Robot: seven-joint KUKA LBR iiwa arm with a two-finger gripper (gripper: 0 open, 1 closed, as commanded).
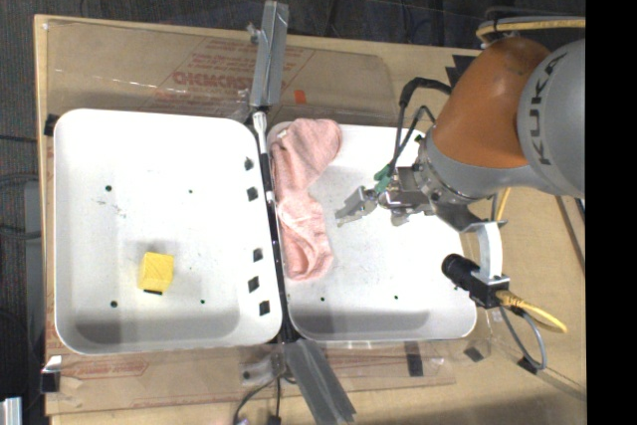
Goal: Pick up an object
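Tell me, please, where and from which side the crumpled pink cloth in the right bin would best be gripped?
Probably the bunched lower fold of the crumpled pink cloth, approached from above. The cloth lies limp along the right white bin's left wall, so a side approach looks blocked there, while the raised folds offer something to pinch. The gripper is just to its right.
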